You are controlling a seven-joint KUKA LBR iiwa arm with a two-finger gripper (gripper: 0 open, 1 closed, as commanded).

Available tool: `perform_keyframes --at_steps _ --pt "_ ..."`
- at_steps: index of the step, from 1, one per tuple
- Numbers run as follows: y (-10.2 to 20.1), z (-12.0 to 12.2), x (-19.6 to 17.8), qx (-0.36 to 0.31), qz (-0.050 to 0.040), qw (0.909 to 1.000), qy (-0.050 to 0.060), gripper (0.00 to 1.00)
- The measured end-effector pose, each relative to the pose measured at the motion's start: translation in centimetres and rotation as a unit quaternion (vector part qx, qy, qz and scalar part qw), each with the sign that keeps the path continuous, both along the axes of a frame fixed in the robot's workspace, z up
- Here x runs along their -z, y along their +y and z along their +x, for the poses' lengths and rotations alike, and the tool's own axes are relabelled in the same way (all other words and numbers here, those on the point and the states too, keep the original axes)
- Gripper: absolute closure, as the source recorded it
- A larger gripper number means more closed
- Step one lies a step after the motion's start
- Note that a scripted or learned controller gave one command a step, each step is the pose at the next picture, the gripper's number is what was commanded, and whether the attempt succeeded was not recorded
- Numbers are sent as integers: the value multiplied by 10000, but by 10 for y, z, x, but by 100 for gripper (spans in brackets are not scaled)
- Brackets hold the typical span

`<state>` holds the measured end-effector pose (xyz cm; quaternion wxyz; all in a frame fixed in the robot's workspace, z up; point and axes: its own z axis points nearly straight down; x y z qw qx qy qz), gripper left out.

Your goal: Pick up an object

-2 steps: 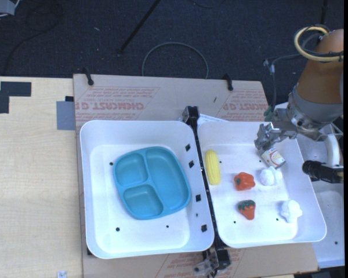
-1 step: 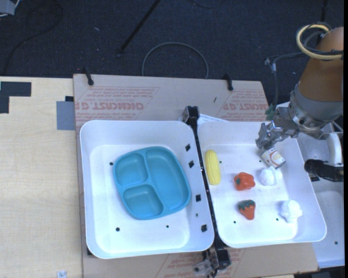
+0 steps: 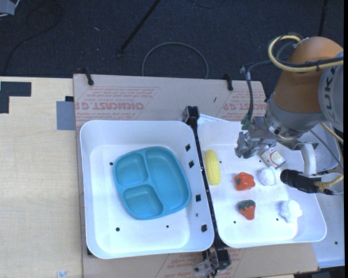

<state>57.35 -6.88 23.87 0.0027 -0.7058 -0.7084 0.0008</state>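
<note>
Arm over right bin, no object picked yet.
Left bin [image 3: 98,155]: blue sectioned plastic tray [image 3: 152,182]. Right bin [image 3: 232,138]: yellow corn cob [image 3: 212,167], orange pepper [image 3: 244,181], red strawberry [image 3: 247,208], white lumps. Jaws' state: cannot tell. Risk: crowded items near gripper [image 3: 250,145] may be nudged aside, spoiling grasp.

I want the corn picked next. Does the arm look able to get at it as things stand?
Probably yes. The corn cob lies alone near the right bin's left wall, apart from the red pepper. The end effector hovers close by. The wall beside it may crowd a grasp.
</note>
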Motion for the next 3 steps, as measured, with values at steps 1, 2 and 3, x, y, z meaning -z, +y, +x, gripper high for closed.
perform_keyframes --at_steps 1,2,3 --pt "51 -14 13 -1 -1 10000 3 100" --pt "99 -35 16 1 -2 10000 3 100" --pt "155 -35 21 -2 -4 10000 -1 100"
